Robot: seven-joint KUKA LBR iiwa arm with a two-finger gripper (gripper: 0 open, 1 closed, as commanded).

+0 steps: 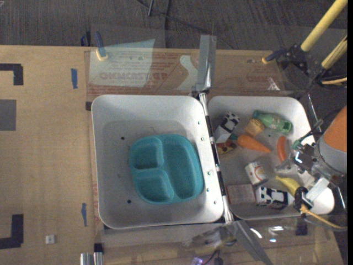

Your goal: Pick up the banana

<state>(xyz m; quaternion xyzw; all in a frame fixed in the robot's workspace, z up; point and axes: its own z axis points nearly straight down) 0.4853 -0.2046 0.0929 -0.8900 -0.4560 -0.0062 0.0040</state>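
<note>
Banana (287, 184) partly hidden under gripper (306, 176)

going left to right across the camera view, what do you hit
teal divided tray in the left bin → black and white cow toy → orange carrot → green bottle → banana → gripper
</note>
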